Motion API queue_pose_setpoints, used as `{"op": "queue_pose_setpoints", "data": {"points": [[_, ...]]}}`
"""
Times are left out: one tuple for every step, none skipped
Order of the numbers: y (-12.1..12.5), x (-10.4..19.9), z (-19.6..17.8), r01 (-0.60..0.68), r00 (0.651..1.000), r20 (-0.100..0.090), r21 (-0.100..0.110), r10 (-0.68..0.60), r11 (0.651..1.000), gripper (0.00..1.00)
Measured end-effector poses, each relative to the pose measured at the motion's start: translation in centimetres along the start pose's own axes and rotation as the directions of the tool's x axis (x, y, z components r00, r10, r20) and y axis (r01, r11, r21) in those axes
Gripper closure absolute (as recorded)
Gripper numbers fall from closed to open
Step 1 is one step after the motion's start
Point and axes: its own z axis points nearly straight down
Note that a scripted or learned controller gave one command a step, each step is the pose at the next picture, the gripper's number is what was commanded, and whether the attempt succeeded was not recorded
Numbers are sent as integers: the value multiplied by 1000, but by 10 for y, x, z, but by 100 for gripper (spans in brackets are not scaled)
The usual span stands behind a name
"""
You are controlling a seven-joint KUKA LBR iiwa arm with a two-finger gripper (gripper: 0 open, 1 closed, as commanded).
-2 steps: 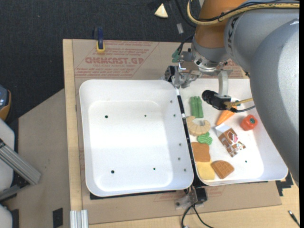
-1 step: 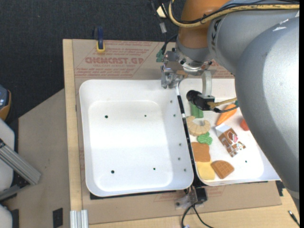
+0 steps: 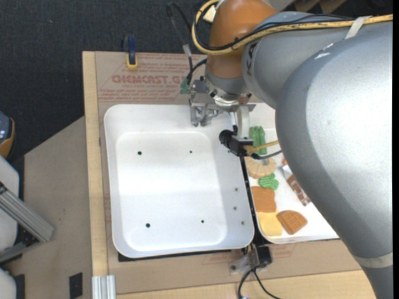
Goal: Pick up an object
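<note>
While the left bin [image 3: 168, 185] lies bare below and to the left of the tool [image 3: 202, 118], the tool itself is seen hanging over that bin's far edge, close to the rim, with nothing visible between its short metal fingers; whether they are spread or closed cannot be told from this slant. To the right of the tool, beyond the wall shared by the two bins, the right bin [image 3: 312, 234] is partly hidden under the grey arm, and the task's things are gathered there in a loose row: a green block [image 3: 257, 137] nearest the tool, a ridged green piece [image 3: 269, 182] below it, then an orange slab [image 3: 264, 199], a yellow slab [image 3: 269, 224] and a brown toast-like piece [image 3: 292, 220] farthest from the tool toward the near edge. These are judged to be toy food, light, stiff and smooth, so slipping is more to be feared than breakage. A hold across the narrow sides of a flat slab is judged best, since the pieces lie low and close together. All are well to the right of the tool, so a sideways move across the dividing wall would be called for before any descent.
</note>
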Motion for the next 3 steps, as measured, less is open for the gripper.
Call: {"op": "queue_pose_setpoints", "data": {"points": [[-1, 98, 35, 5, 1000, -3, -5, -5, 1000, 100], [1, 121, 48, -1, 1000, -1, -7, 1, 1000, 100], [3, 93, -97, -4, 1000, -3, -20, 4, 1000, 100]]}}
